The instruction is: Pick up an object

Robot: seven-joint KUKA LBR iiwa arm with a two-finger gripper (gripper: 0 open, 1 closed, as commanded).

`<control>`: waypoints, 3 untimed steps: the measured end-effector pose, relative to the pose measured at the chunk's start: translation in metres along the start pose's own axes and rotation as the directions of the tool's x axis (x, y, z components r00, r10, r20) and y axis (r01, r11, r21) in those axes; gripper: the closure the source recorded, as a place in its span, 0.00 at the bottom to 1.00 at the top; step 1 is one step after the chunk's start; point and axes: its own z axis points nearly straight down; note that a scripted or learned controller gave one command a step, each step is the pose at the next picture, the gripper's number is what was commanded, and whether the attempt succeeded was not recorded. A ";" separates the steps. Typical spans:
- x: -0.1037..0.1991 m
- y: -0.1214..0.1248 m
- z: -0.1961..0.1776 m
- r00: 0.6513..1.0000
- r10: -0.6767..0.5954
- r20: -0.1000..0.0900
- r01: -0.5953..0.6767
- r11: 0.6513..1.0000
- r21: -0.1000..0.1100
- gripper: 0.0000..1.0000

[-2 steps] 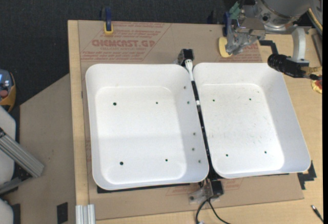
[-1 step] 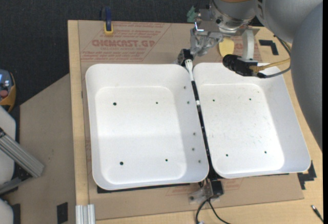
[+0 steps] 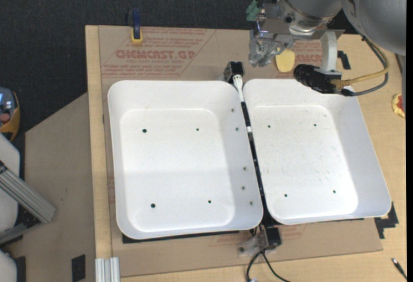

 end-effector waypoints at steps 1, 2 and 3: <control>-0.043 0.010 -0.039 1.000 0.005 0.003 -0.005 1.000 -0.001 1.00; -0.031 0.021 0.034 1.000 0.000 0.000 0.000 1.000 0.016 1.00; -0.151 0.022 -0.060 1.000 0.013 0.009 -0.013 1.000 -0.005 1.00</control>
